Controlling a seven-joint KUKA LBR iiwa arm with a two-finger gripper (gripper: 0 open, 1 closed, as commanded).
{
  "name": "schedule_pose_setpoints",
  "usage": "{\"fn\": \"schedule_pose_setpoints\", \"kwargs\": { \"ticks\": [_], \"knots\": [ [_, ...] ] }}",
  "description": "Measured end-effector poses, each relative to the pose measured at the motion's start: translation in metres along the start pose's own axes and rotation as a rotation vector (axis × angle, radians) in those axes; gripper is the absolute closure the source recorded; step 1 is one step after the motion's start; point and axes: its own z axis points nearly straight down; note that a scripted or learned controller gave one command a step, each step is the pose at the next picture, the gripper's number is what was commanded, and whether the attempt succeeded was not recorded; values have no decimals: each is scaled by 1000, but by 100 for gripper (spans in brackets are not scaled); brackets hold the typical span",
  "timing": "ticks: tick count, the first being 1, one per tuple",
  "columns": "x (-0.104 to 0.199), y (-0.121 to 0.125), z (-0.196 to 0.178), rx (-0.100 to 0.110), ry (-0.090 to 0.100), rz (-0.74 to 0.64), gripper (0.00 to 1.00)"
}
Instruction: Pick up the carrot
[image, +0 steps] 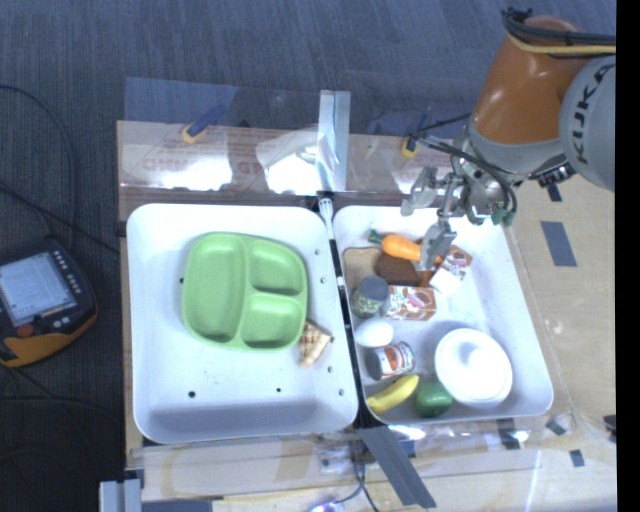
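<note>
Gripper (436, 246), finger state unclear, hangs just right of carrot (400, 246); the crowding brown block (397, 268) could spoil the grasp.

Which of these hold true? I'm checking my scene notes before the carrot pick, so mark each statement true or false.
1. The carrot lies in the right bin. True.
2. The green plate sits in the right bin. False: it sits in the left bin.
3. The pincer is beside the carrot. True.
4. The banana lies on the green plate. False: it lies in the right bin, near its front edge.
</note>
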Motion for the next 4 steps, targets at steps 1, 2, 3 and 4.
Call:
{"fn": "schedule_pose_setpoints", "kwargs": {
  "ticks": [1,2,3,4],
  "knots": [
    [30,3,117,0,-6,-92,0],
    [-17,-56,135,-16,23,-219,0],
    [-18,-55,136,-13,24,-192,0],
    [-15,-43,138,-3,30,13,0]
  ]
}}
